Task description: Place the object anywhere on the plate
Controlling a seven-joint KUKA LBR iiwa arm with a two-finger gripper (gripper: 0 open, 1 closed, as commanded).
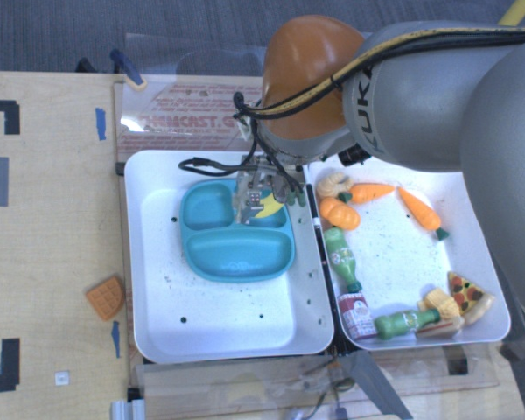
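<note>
KUKA arm [437,86], grey w/ orange band, reaches in from the right & hangs its pincer [255,201] low over the blue plate [236,254] in the left white bin [157,234]. A yellow object [269,206] sits right at the pincer tips, over the plate's upper right compartment; fingers appear pressed on it, though the wrist & cables hide part of the grip. The plate, divided into three compartments, spreads below & to the left of the pincer, w/ its big lower compartment just under it.

Right of the pincer, across the divide, the right white bin [472,234] carries toy food: an orange piece [339,213] & a pale piece [332,183] nearest, a carrot [369,192] just beyond them, a second carrot [420,210] farther right. Below-right of the pincer lie a green bottle [341,259], a red can [356,315], another green bottle [404,322], a pizza slice [468,292] & a yellowish piece [437,303] near the bin's lower corner.

Well to the lower left of the pincer, outside the bins, a small orange waffle-like piece [106,297] rests on the wooden surface [44,234], marked w/ black & blue tape.
</note>
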